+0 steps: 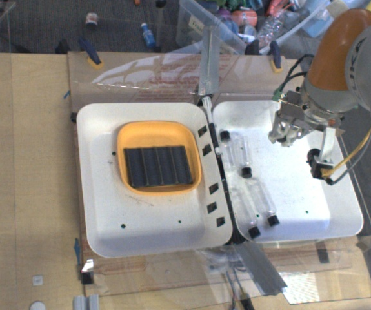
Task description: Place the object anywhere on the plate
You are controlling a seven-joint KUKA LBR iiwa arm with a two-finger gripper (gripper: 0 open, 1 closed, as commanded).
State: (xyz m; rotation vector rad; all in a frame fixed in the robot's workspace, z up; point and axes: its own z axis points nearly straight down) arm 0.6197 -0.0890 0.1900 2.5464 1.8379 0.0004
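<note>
No lettering, label, brand mark or number can be read anywhere on the bench, the two shallow white plastic bins (101,228), or the clutter beyond them; any markings are too blurred to make out.

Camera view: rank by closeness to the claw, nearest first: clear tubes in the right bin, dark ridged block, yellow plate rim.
1. Clear tubes: right bin, just below and to the picture's left of the claw.
2. Yellow plate: left bin, its near rim just across the divider.
3. Dark ridged block: on the plate. Close to the rim, but slightly farther.
</note>
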